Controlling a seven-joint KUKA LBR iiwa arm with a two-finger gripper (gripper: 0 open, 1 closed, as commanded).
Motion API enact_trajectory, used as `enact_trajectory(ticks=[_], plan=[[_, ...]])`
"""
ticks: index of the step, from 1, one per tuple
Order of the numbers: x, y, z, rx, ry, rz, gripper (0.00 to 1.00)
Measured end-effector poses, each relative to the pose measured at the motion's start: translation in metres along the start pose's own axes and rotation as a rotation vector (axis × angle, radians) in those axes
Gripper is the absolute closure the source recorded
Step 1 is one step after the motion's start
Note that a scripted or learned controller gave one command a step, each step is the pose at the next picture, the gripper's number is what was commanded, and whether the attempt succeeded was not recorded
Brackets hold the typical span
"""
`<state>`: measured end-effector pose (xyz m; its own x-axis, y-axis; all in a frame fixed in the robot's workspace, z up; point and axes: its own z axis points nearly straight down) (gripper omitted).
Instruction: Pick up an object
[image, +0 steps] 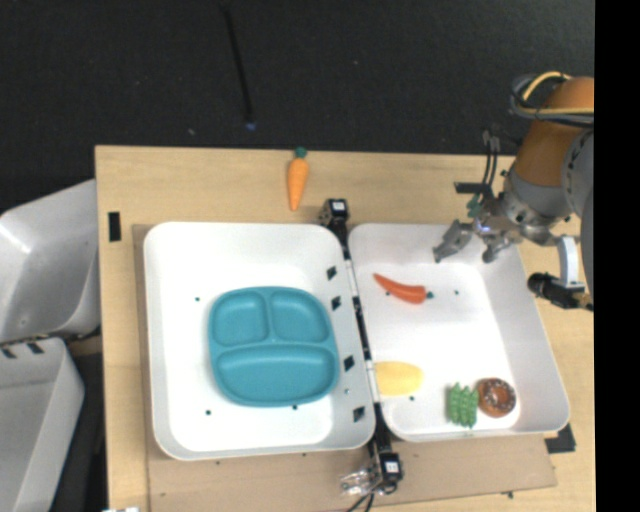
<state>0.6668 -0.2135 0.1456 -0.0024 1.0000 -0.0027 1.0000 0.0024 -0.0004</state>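
In the right bin (520, 330) lie a red chili pepper (401, 289), a yellow lemon-shaped piece (397, 377), a green bumpy piece (461, 405) and a brown doughnut (495, 396). My gripper (473, 244) hangs over the bin's far right corner, its two fingers spread apart and open, with nothing between them. The chili pepper lies to its lower left, apart from it.
The left bin (170, 330) holds a teal divided plate (273, 346). An orange carrot (297, 179) lies on the bench beyond the bins. Black clips sit along the seam between the bins (352, 320).
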Motion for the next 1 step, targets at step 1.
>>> enact_trajectory(ticks=[1], plan=[[-0.0009,-0.0001,0.0462,0.000,0.000,0.000,0.00]])
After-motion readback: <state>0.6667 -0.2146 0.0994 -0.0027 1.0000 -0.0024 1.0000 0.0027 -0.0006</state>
